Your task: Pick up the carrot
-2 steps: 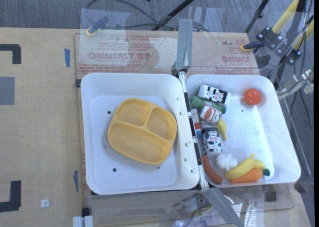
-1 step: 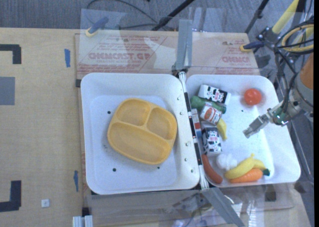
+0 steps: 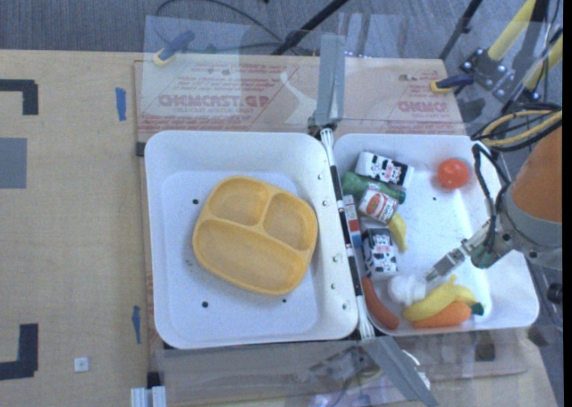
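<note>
Reaching into the right bin (image 3: 514, 307), the gripper (image 3: 444, 267) is hanging low, and nothing is sitting between its fingers. I cannot tell if it is open or closed. The carrot (image 3: 444, 314) is lying just below it, beside a banana (image 3: 435, 298), so picking it up is not done yet. Faint red writing on the clear sheet (image 3: 214, 61) behind the bins is looking like "CHEMCAST".

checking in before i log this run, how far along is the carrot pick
Done: the gripper is over the right bin, just above the toy pile. In hand: nothing visibly gripped. Left: the carrot lies at the bin's near edge beside the banana; it needs grasping and lifting.
</note>
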Motion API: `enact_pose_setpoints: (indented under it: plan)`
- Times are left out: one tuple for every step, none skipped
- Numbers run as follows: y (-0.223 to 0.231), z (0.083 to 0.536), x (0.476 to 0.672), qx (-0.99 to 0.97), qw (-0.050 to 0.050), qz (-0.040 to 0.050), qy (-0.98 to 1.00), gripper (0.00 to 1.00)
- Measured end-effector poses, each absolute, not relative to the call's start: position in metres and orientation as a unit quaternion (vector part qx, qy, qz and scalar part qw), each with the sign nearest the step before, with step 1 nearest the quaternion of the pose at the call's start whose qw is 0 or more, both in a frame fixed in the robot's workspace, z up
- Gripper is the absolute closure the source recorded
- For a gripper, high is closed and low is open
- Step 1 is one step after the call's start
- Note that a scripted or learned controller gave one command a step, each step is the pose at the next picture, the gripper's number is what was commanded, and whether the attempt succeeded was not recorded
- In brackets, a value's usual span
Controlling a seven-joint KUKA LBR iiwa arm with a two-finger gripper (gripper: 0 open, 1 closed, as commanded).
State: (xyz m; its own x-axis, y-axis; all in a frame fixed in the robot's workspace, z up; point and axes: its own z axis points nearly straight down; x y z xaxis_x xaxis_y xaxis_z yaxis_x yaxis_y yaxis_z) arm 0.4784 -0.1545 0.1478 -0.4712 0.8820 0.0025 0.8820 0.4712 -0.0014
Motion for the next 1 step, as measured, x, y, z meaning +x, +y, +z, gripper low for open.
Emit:
enact_pose_setpoints:
  plan:
    - [-0.1172,0.0862,0.4941,-0.602,0.0,-0.0001,-0.799,0.0]
